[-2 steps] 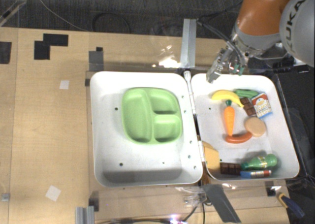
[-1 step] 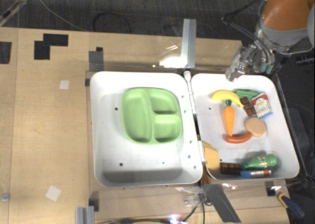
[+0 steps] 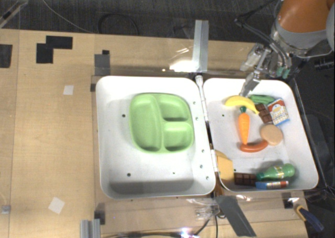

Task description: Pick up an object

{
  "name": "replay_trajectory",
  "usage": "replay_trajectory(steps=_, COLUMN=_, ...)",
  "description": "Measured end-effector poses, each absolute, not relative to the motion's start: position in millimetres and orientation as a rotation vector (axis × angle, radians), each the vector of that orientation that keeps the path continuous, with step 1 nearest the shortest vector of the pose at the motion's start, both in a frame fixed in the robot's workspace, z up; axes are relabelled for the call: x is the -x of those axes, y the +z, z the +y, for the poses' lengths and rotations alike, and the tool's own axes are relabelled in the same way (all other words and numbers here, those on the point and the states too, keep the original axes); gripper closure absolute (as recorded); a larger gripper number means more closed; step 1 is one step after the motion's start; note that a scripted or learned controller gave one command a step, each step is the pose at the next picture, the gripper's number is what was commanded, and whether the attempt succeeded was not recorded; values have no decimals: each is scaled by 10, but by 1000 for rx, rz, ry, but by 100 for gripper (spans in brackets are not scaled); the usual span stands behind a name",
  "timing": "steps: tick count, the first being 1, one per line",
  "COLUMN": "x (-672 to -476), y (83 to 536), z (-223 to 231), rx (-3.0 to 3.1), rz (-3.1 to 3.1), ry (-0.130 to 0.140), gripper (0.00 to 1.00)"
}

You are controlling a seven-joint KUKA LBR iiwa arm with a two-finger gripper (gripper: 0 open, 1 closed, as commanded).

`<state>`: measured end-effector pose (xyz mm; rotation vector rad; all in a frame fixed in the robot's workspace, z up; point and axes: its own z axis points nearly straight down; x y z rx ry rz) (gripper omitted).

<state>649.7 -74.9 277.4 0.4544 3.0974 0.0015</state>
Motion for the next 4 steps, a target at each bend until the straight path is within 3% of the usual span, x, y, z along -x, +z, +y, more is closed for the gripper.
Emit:
replay_trajectory(steps=1, x=-6125, y=1237, z=-1155, rx=-220, rz=3136, ry=1, gripper=0)
replay_trajectory(steps=2, x=-5409, y=908, z=-1027, rx=-417, rz=3094, ry=1, gripper=0)
replay_trajectory(steps=3, x=-5462, y=1054, z=-1024, rx=-407, rz=3078, ry=1, gripper=100)
replay_trajectory(steps=4, x=-5459, y=1048, z=-1023, rx=-406, rz=3079, ry=1, gripper=0)
